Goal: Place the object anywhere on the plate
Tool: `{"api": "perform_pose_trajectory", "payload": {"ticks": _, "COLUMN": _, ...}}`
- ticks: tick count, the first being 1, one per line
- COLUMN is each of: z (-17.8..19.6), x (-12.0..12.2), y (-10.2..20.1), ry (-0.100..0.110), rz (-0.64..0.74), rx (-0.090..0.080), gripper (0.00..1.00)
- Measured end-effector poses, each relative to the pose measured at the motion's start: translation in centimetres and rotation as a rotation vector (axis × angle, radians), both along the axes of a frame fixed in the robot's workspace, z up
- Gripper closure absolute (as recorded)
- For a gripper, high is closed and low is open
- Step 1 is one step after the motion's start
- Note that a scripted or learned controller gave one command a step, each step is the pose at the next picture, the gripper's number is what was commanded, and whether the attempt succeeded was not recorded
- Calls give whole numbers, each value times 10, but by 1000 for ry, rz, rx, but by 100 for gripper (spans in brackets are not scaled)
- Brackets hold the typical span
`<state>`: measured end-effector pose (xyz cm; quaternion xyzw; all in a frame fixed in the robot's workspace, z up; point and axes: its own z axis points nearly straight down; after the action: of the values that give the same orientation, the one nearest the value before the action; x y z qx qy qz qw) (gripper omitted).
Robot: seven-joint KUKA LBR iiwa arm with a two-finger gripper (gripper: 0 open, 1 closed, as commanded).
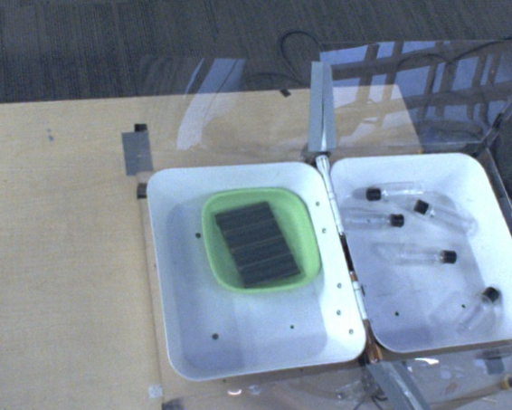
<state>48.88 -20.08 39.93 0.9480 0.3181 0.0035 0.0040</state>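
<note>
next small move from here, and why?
Probably bring the end effector over the right bin and down toward one clear tube, for instance the black-capped one near the bin's middle. Five or so tubes lie loose there, none on the green plate in the left bin, which carries a dark ridged block. That middle tube lies apart from its neighbours.

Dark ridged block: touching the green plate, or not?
Touching. The camera view shows the dark ridged block lying flat inside the green plate, resting on its floor, green rim visible all around it.
</note>
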Motion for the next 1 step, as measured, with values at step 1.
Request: {"api": "perform_pose_trajectory", "payload": {"ticks": 1, "z": -4, "x": 0, "y": -3, "ry": 2, "rz": -63, "rx": 3, "gripper": 0}}
